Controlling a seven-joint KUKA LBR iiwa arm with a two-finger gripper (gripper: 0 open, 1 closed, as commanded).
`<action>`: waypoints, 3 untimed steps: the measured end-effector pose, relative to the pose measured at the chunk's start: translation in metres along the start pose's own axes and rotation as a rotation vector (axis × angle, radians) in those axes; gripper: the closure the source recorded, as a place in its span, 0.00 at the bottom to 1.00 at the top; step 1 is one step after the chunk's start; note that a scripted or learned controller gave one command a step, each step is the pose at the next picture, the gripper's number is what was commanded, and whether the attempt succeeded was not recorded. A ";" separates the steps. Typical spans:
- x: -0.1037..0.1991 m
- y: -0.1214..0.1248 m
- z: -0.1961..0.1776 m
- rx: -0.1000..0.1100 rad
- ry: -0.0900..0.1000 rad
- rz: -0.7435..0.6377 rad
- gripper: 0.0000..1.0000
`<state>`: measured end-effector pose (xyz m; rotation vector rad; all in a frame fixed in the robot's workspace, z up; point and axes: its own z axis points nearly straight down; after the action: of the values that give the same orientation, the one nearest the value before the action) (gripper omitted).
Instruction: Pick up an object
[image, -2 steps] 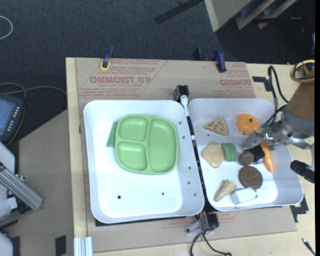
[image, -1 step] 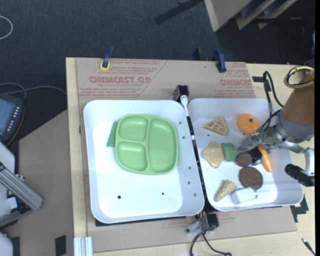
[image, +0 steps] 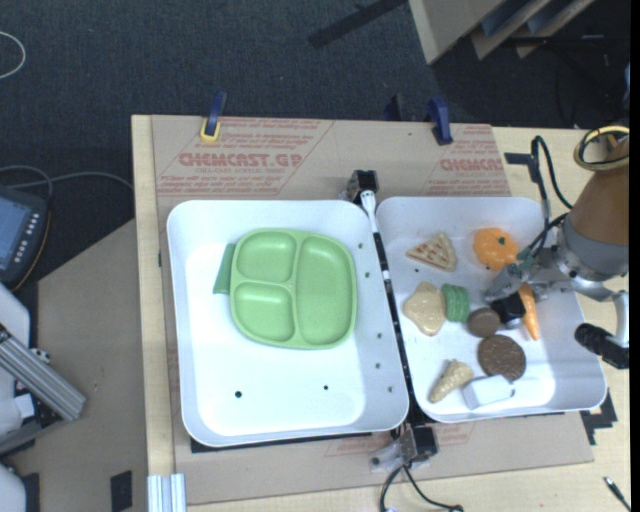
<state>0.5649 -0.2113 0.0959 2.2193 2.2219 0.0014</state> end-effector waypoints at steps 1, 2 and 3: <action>0.001 -0.004 -0.063 -0.005 -0.003 0.001 1.00; 0.004 -0.002 -0.106 -0.004 -0.003 -0.001 1.00; 0.004 -0.001 -0.131 -0.004 -0.002 0.000 1.00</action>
<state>0.5639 -0.2071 0.2267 2.2156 2.2189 0.0034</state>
